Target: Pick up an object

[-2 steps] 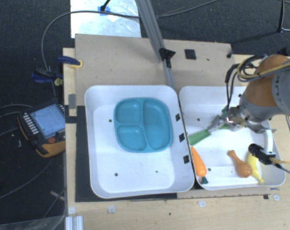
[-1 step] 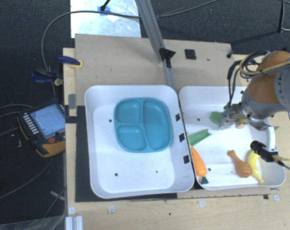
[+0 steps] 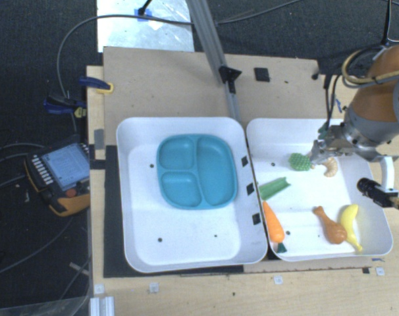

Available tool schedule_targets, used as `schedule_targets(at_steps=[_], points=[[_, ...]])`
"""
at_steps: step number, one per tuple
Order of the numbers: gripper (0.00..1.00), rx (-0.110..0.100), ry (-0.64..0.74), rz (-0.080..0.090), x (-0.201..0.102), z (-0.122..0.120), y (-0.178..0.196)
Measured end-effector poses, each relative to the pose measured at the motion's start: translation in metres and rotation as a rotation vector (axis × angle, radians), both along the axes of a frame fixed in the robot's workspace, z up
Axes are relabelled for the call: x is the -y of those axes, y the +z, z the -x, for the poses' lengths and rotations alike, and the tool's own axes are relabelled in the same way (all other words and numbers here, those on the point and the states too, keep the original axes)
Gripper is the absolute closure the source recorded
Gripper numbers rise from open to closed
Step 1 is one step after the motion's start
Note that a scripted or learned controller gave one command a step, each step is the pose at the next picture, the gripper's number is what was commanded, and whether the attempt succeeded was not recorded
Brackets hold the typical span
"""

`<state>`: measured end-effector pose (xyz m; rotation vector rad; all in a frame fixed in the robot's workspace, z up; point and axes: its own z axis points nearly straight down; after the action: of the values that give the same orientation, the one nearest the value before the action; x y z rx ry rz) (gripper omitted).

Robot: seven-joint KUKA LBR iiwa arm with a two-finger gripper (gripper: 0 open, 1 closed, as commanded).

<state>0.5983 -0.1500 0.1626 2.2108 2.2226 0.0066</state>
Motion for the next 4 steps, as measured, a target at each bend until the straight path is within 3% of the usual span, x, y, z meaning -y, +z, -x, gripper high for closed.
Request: schedule_targets(at_steps=[1, 2, 4], points=[[1.0, -0.001, 0.0, 0.0, 0.0, -0.002, 0.054], [1.0, -0.007, 0.004, -0.003, -0.05, 0.021, 0.058], [1.0, -0.008, 0.005, -0.004, -0.161, 0.043, 0.047]])
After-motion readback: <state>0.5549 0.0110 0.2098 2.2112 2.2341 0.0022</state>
